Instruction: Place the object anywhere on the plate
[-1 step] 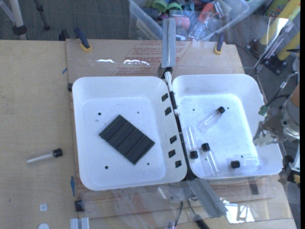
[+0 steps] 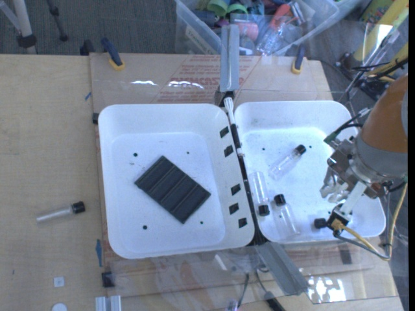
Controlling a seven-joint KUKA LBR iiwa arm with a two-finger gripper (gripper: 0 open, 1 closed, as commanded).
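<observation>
A dark ribbed plate [image 2: 172, 188] lies flat and turned at an angle in the left bin [image 2: 110, 173]. Three clear vials with black caps lie in the right bin [image 2: 311, 118]. One vial [image 2: 286, 161] is near that bin's middle. A second vial [image 2: 259, 192] lies against the divider side, and a third vial [image 2: 285, 214] rests near the front. My gripper [image 2: 334, 190] hangs low over the right side of the right bin, to the right of all three vials and apart from them.
A further capped vial [image 2: 58, 212] lies on the wooden bench left of the bins. A clear tub of coloured items [image 2: 259, 8] stands behind the bins. A metal divider bar [image 2: 228, 63] runs between them.
</observation>
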